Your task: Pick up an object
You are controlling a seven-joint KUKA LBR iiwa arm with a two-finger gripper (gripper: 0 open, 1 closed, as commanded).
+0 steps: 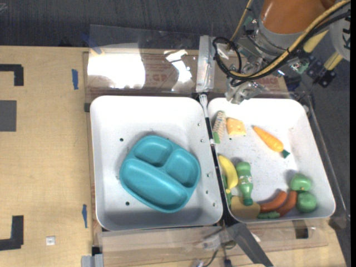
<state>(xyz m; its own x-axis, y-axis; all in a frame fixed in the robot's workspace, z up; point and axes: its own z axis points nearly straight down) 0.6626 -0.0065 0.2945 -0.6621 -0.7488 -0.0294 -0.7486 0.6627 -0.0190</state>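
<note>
The gripper, aperture unreadable, is hovering above the toy carrot; descending there risks striking the right bin's rim.

We look down on a light wooden bench marked with black tape corners and short strips of blue tape. Beyond its far edge lies dark grey carpet. A clear plastic sheet at the back catches bright glare from overhead light.
</note>
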